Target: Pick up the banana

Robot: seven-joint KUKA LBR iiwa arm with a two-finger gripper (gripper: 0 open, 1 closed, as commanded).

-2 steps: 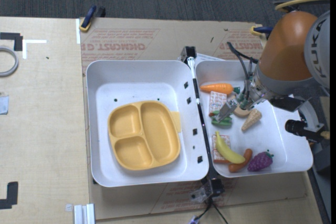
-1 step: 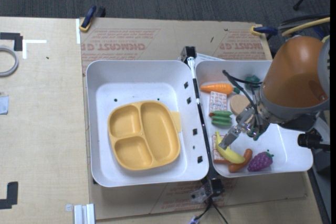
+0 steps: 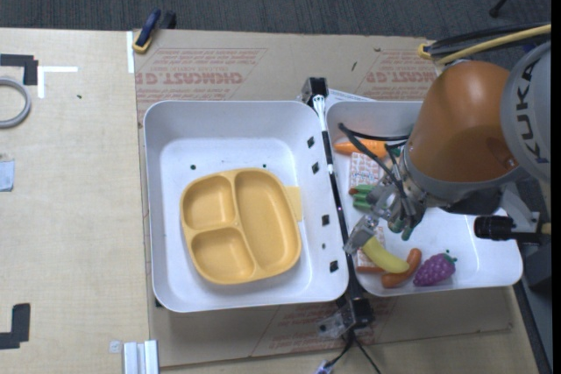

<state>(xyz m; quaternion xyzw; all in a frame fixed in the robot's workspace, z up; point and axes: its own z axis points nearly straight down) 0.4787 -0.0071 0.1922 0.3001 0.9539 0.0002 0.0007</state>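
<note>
The yellow banana [image 3: 387, 257] lies in the right bin [image 3: 491, 274], near its front left corner, resting against a red-orange sausage-shaped piece [image 3: 396, 279]. My gripper [image 3: 365, 232] hangs just above and to the left of the banana's upper end, close to the bin's left wall. I cannot make out anything held in it. The orange band and grey body of the arm [image 3: 465, 131] cover much of the right bin's middle and back.
Purple grapes [image 3: 436, 269] lie right of the banana. A carrot [image 3: 361, 148] and a green item [image 3: 361, 196] sit further back in the right bin. The left bin [image 3: 166, 188] holds a yellow divided plate [image 3: 240, 225]. Cardboard lies under both bins.
</note>
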